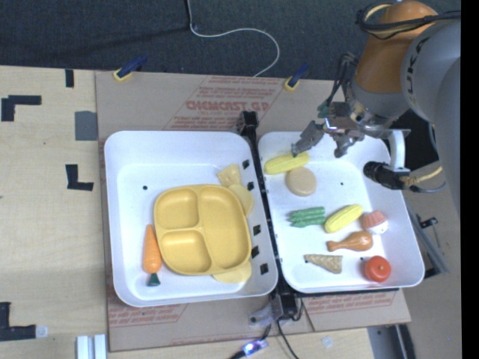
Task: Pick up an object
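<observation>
Camera view: gripper (322, 140) hangs over the right bin (397, 209), fingers spread wide and holding nothing, one fingertip (301, 146) just above the banana (286, 163). Below lie cookie (301, 182), beans (307, 216), corn (343, 217), drumstick (350, 241), tomato (377, 268).

Left bin (123, 200) holding a divided tray (200, 228), carrot (151, 254) just left of it, right bin (408, 253) with banana (284, 163) at rear-left, round biscuit (301, 182) before it, possibly touching, tomato (377, 268) front-right, gripper (322, 142) above the rear.
</observation>
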Controlling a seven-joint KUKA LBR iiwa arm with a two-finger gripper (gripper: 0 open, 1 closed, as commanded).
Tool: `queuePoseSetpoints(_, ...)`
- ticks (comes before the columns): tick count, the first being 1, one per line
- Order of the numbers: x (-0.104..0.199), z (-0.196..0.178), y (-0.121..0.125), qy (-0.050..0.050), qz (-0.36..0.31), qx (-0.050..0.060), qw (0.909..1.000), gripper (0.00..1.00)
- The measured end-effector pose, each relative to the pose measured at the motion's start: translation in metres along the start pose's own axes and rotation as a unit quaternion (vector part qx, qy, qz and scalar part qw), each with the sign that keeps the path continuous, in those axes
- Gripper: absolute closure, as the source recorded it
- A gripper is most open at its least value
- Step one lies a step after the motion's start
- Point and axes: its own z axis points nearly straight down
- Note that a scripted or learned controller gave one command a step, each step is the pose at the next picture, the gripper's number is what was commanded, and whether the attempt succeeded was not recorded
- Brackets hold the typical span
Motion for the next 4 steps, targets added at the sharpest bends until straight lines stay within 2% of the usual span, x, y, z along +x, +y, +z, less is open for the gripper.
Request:
queuePoseSetpoints(1,0.004,0.063,-0.006,0.0,0.0,0.001,1.0,0.0)
queuePoseSetpoints(2,-0.006,0.117,-0.003,-0.001,0.0,-0.002,1.0,0.0)
queuePoseSetpoints(3,-0.005,0.125,-0.004,0.0,0.0,-0.001,1.0,0.0)
queuePoseSetpoints(4,-0.004,0.115,-0.004,0.0,0.0,-0.001,1.0,1.0)
